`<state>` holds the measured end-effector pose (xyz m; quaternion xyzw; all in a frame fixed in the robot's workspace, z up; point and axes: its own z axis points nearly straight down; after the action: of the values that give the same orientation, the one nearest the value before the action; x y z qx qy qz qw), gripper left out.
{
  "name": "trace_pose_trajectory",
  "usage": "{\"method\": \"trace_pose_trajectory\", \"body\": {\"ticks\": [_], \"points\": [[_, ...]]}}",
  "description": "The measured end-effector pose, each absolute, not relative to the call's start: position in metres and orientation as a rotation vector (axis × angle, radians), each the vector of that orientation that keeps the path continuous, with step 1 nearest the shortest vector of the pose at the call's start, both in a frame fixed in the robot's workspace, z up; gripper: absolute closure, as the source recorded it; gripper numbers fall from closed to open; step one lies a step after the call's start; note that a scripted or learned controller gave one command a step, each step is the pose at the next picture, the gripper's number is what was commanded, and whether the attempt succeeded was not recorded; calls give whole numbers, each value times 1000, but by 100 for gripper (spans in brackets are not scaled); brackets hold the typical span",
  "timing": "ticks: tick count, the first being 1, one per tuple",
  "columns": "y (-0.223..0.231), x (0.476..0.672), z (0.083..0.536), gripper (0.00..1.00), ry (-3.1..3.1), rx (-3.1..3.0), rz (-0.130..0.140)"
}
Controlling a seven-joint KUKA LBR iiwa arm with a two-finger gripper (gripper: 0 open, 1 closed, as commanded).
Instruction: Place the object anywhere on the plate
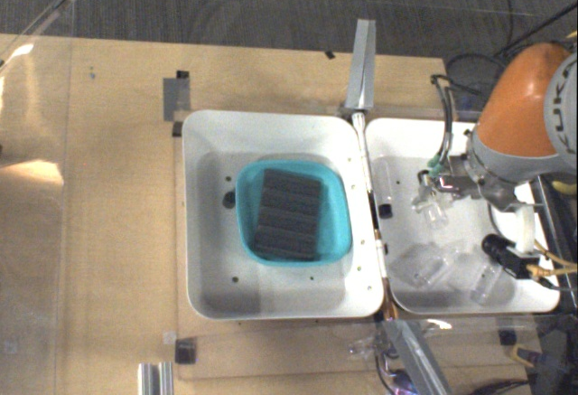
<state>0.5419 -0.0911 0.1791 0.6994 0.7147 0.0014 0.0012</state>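
- The left bin [271, 221] sits at the centre of the frame and holds a turquoise square plate [293, 212] near its middle.
- A dark grey ridged block [289, 214] lies flat on the plate, its long side running top to bottom with a slight tilt; it stays within the plate's rim.
- The right bin [461, 212] touches the left bin along a shared edge; several clear, glassy items [429, 267] lie in its lower half, too faint to name.
- The arm [528, 113] enters from the right edge, its orange band over the upper right part of the right bin.
- The gripper [438, 190] hangs over the right bin's upper middle, well apart from the plate; nothing is seen between its fingers, and whether they are apart or together cannot be told.
- A grey metal bar [361, 68] stands above the seam between the bins.
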Motion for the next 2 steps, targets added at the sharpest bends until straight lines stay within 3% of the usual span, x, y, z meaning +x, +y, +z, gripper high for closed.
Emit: {"method": "trace_pose_trajectory", "body": {"ticks": [1,2], "points": [[-12,572,186,100,2535,1846,8],[-13,572,186,0,2534,1847,8]]}}
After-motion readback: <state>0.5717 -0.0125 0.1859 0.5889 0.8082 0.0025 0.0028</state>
